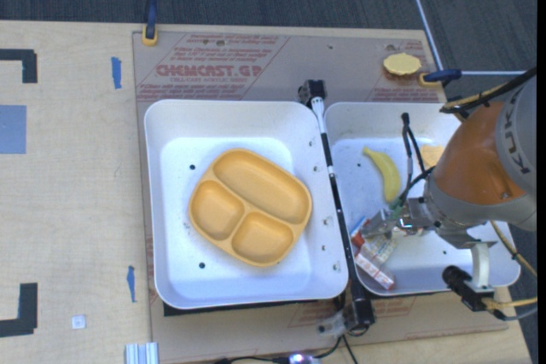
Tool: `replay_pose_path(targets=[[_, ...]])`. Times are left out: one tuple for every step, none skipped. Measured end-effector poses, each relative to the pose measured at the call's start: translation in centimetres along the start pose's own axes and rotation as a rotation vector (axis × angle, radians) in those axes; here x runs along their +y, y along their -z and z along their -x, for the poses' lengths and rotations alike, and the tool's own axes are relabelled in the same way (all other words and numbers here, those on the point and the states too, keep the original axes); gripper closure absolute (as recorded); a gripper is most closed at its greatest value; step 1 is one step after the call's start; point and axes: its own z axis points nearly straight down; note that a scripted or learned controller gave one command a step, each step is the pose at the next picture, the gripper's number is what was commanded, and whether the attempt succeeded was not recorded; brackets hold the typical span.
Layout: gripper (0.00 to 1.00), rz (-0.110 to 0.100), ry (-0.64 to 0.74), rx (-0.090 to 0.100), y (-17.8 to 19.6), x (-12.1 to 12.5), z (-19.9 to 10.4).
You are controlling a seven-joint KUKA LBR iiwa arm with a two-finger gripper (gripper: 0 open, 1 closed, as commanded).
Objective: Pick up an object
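A yellow banana (pixel 386 173) lies in the right bin (pixel 358 130), near its left-middle. In that bin's front left corner lies a red and white packet (pixel 374 260). My gripper (pixel 381 231) hangs low just above the packet's upper end, with the banana's lower tip just behind it. The grey arm with its orange band (pixel 478 162) covers the right half of the bin. A pale orange thing (pixel 432 154) peeks out from behind the arm.
The left bin (pixel 171 141) holds a yellow three-compartment plate (pixel 249 206). A black divider bar (pixel 328 170) runs between the bins. A yellow disc (pixel 402 64) sits on the board behind the right bin. Cables trail along the bench's front right.
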Motion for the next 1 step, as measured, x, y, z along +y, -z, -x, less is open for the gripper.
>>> replay_pose_path(targets=[[1.00,0.006,0.000,-0.002,1.09,0.21,0.09]])
